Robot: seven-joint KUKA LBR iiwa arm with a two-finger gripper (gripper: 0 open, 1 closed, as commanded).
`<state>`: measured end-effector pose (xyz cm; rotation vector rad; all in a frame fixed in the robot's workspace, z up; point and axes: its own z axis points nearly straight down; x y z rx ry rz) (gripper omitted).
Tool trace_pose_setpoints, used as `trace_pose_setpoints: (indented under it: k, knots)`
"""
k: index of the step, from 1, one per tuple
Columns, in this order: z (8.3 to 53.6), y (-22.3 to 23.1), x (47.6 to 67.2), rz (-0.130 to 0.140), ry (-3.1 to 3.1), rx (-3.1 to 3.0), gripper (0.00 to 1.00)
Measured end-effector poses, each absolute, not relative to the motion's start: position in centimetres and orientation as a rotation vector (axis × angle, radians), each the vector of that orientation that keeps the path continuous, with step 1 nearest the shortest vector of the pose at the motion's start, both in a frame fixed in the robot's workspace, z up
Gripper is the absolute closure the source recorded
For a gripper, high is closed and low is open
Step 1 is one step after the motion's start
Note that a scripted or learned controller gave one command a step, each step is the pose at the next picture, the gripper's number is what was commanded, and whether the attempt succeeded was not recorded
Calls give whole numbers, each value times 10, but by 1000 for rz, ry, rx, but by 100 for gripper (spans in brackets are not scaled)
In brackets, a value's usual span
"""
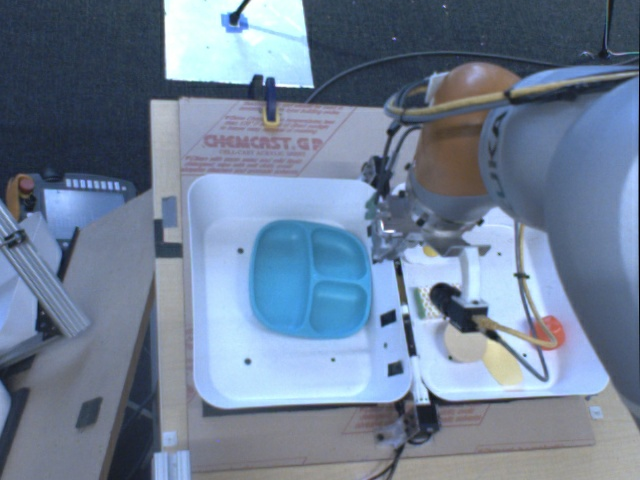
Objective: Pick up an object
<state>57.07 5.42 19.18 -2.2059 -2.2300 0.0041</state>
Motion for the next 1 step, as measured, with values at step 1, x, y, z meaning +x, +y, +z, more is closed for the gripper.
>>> trace_pose_setpoints:
  k: [1]
  knots:
    - [193, 105, 574, 3, -2231, -2207, 100]
